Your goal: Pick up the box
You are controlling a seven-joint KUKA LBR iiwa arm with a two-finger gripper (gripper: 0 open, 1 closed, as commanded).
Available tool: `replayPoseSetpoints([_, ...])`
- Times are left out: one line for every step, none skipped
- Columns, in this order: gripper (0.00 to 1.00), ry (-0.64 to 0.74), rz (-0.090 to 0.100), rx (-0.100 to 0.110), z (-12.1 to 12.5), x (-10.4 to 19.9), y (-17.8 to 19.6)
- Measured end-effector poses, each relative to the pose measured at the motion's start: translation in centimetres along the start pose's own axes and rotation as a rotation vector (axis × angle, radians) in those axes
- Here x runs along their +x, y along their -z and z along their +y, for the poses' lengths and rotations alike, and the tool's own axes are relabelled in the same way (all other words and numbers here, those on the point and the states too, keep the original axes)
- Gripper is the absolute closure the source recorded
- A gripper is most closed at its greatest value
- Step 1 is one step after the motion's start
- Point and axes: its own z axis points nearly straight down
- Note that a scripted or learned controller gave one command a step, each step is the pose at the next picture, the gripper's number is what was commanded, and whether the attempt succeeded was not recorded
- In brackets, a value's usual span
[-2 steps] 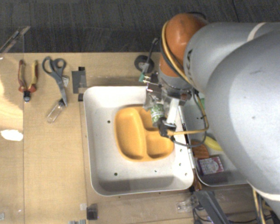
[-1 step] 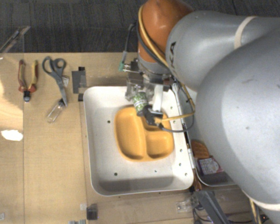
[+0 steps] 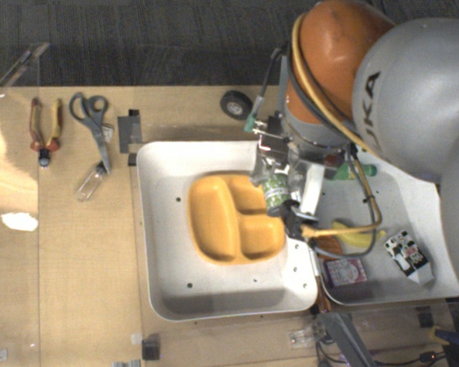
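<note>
Camera view puts the gripper point(image 3: 280, 193) over the right edge of the left bin point(image 3: 171, 299), beside the yellow tray point(image 3: 228, 218); I cannot tell whether it is wide or narrow. The box point(image 3: 344, 271) lies apart from it, at the right bin's point(image 3: 440, 205) near-left corner.

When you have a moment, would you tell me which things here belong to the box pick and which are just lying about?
For the job:
- end effector, over the left bin
- small black-and-white box, most likely the target, in the right bin

Lying about:
- yellow moulded piece
- pink packet
- scissors
- pliers
- black wheel
</note>
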Motion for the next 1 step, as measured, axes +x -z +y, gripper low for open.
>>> replayPoseSetpoints([1.00,0.032,-0.002,0.003,1.69,-3.76,-7.54])
